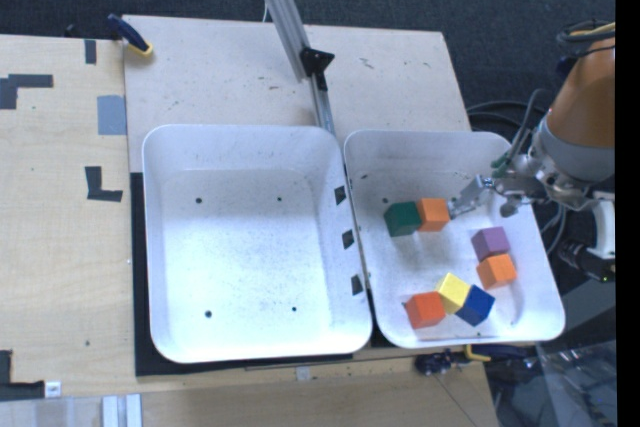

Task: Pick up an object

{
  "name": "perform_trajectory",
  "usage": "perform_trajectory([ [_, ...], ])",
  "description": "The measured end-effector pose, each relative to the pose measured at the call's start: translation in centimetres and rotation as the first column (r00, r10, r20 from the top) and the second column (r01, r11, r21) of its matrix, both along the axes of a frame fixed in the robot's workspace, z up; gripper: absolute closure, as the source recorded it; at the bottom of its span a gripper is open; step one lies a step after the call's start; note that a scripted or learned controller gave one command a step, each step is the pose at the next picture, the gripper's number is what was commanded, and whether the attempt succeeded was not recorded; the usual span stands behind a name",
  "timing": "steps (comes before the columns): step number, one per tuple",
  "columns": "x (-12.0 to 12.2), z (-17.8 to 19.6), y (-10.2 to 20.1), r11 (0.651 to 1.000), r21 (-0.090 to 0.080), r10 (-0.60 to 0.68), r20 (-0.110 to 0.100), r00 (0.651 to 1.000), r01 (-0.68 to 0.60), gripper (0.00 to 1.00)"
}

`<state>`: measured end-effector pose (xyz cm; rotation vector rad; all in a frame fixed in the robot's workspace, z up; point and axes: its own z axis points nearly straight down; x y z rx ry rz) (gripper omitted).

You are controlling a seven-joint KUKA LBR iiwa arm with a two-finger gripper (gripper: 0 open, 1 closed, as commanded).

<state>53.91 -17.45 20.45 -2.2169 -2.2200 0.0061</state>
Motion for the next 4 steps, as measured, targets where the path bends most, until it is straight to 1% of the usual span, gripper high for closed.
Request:
perform_trajectory([
  [1, 0.1, -6.3, -0.4, 1.000, 0.001, -0.001, -0.002, 1.000, 0.001, 0.00],
  [2, 0.2, -11.5, -0.2, 1.000, 0.000, 0.001, 0.003, 1.000, -0.001, 0.00],
  [3, 0.1, -10.4, -0.2, 1.000, 0.002, 0.002, 0.002, 1.000, -0.002, 1.00],
  [4, 0.3, -6.2, -0.2, 1.000, -0.001, 0.000, 0.008, 1.000, 0.000, 1.00],
])
